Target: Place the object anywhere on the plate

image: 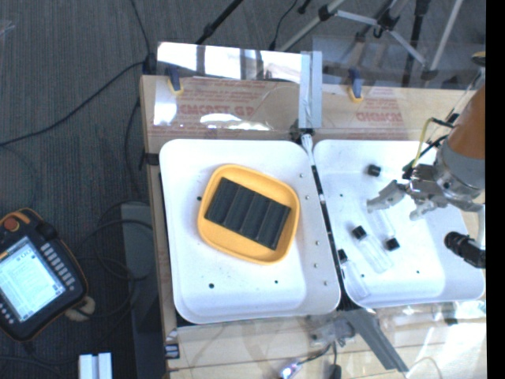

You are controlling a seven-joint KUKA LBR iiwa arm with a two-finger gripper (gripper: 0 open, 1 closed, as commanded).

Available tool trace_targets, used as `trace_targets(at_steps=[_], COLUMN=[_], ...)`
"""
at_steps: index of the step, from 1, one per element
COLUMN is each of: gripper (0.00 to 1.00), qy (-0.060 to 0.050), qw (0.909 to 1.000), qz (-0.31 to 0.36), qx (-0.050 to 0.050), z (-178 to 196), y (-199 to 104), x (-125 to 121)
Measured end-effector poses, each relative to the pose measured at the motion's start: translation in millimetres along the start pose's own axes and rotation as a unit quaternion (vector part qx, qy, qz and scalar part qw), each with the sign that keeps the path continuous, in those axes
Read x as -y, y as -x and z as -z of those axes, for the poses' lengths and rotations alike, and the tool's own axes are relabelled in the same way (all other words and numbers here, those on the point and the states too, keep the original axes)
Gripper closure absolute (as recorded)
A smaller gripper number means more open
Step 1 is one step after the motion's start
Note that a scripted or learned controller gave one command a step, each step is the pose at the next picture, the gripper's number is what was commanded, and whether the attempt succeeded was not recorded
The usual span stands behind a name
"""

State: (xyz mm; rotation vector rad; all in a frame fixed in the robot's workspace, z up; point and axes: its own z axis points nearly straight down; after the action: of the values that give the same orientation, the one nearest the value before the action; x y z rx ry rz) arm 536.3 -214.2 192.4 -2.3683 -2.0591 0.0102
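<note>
Tabletop [237, 101] of pale wood carries two shallow white bins side by side. The left white bin [181, 283] holds a square yellow plate [211, 231] with rounded corners, set at a slight tilt, and on it lies a dark ribbed rectangular block [248, 212] that covers most of the plate's middle.

The right white bin [442, 287] holds several small black cube-like pieces [373, 170], scattered well apart from each other, and a clear, see-through object [377, 247] near its middle whose shape is hard to make out. The grey metal tool [402, 196] on the arm hovers over this right bin, near its right side, its fingers spread apart with nothing between them.

Red print runs along the wooden back board behind both bins, but it appears reversed and too blurred to read. A black handheld control pendant with a lit screen [28, 275] rests on the dark floor, well left of the tabletop.
</note>
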Motion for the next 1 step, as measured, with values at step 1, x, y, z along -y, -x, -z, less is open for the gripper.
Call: trace_targets(at_steps=[1], gripper=[1.00], qy=[0.000], qw=[0.9998], qz=[0.021], qx=[-0.001], z=[9.7], y=[-109.3], x=[-7.7])
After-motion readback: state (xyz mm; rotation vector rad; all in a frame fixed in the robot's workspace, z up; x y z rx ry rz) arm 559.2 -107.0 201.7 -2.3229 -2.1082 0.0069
